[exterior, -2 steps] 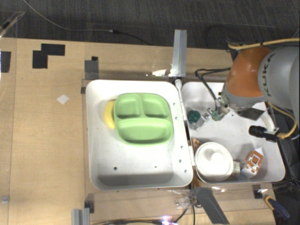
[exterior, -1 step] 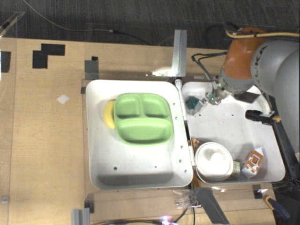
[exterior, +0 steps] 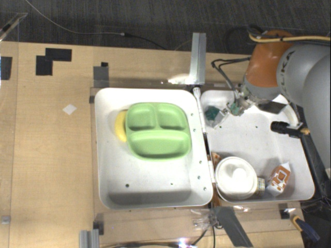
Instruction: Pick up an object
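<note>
- Sitting in the left bin point(exterior: 111, 187), a green divided plate point(exterior: 156, 129) covers a yellow object point(exterior: 120, 126) at its 9 o'clock edge.
- The right bin point(exterior: 297, 161) holds a white bowl point(exterior: 235, 177), an orange-patterned packet point(exterior: 280, 177) at 3 o'clock of it, and a teal object point(exterior: 212, 114).
- The gripper point(exterior: 236, 107) hangs beside the teal object; jaw state cannot be told.

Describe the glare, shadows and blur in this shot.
Camera view: bright glare washes the right bin floor and the white bowl; soft shadow along the left bin near wall; the gripper and the small teal object are blurry.
</note>
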Controlling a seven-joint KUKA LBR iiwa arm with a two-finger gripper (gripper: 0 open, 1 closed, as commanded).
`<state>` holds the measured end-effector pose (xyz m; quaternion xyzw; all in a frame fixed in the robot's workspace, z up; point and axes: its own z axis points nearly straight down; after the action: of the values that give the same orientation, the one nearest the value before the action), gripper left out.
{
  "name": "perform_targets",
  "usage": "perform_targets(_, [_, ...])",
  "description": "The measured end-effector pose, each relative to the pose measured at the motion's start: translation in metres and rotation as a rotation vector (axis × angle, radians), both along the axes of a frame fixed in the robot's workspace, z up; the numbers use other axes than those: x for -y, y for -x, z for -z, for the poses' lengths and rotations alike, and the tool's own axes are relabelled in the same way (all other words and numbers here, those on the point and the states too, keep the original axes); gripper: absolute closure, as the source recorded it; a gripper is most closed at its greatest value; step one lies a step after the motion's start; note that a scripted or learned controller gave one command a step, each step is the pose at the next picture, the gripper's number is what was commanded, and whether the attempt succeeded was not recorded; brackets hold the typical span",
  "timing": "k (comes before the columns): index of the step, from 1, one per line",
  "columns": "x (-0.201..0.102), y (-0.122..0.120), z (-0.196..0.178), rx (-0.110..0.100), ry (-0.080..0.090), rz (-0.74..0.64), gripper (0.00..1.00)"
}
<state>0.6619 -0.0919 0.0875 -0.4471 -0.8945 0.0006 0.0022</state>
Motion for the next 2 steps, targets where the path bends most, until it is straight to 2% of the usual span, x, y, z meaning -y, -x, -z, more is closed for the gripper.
perform_targets(1, [-0.034,0.005,-0.101,0.015,0.002,-0.326,0.0])
perform_targets(2, [-0.002,0.002,0.0,0.0,-0.002,-0.117,0.0])
